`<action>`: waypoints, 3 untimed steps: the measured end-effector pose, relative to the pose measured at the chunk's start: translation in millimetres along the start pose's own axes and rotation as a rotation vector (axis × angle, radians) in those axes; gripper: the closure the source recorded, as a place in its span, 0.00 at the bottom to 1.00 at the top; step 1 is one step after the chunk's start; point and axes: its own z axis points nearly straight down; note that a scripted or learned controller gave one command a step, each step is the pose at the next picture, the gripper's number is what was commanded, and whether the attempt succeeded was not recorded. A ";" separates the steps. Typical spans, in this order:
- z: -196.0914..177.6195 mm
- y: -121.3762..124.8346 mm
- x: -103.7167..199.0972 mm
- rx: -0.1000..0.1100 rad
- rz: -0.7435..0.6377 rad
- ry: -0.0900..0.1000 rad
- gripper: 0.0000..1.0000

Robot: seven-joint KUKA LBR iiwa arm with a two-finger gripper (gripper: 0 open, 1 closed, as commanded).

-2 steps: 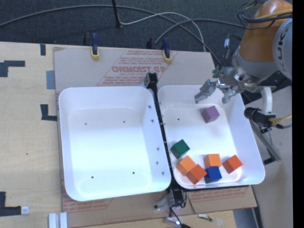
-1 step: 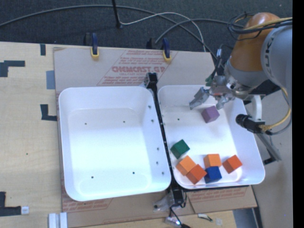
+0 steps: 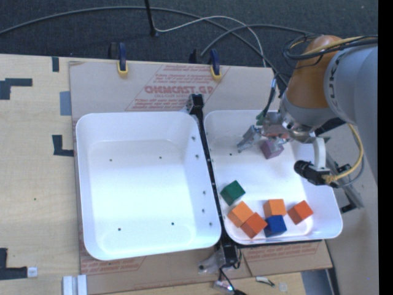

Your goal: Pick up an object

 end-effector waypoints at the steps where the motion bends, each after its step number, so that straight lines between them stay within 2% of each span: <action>1: 43.4 -4.1 2.5 0.001 0.000 0.000 0.00; 2: 31.0 -3.1 2.7 -0.003 -0.001 0.000 1.00; 3: -30.9 1.3 3.1 -0.008 0.000 -0.001 1.00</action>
